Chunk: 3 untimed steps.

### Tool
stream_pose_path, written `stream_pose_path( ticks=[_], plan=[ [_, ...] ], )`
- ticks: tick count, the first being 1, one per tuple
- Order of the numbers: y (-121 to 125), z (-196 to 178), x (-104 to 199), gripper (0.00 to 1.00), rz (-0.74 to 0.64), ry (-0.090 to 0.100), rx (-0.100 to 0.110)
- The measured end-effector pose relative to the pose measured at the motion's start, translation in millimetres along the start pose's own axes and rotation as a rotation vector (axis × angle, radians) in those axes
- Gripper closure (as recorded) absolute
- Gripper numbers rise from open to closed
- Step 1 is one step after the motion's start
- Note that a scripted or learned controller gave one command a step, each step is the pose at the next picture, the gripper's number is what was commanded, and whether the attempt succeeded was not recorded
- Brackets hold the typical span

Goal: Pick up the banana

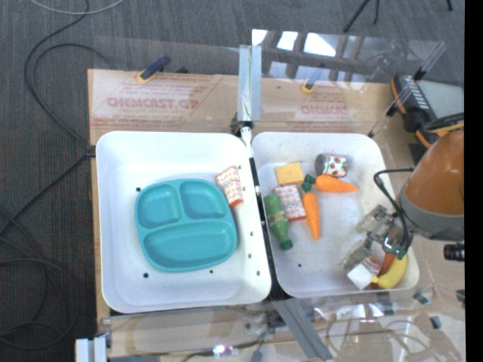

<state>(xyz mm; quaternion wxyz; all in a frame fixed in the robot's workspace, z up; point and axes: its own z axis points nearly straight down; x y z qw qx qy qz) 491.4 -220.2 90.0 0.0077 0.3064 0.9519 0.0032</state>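
So the banana [393, 273] is sitting in the bottom right corner of the right bin [332, 143], next to a small white block [360, 277]. The tool [375, 241] is right over that corner, can't really tell if it's spread or pinched.

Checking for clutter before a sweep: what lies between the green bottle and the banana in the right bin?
In the camera view, bare white bin floor runs from the green bottle, then the gripper and a white block beside the banana.
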Motion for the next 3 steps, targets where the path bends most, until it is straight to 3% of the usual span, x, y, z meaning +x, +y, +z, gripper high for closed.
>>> stream_pose_path(
  ticks=[1,2,3],
  plan=[
    [31,0,8,0.00,0.101,-0.004,0.008],
    [-2,-2,-1,0.00,0.116,-0.005,0.003],
    [-4,-56,3,0.00,0.033,0.014,0.009]
  ],
)
